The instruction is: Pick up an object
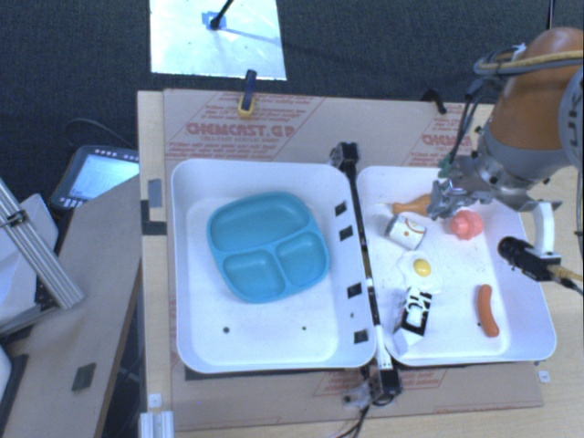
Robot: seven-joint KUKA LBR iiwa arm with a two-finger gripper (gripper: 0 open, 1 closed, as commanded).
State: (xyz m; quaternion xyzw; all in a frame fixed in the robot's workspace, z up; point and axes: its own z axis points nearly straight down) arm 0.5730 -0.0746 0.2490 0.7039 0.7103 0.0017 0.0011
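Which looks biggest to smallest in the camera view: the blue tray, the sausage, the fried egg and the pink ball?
1. Blue tray, by far the largest.
2. Fried egg.
3. Sausage, longer than the egg but thinner, so those two are close.
4. Pink ball.

Lighting was even and bright overhead. Glare washed out the shiny sheet (217,26) up top. White bins (265,354) ran near overexposed, shadows soft. Image slightly soft, low-res; arm (538,108) edge blurred.
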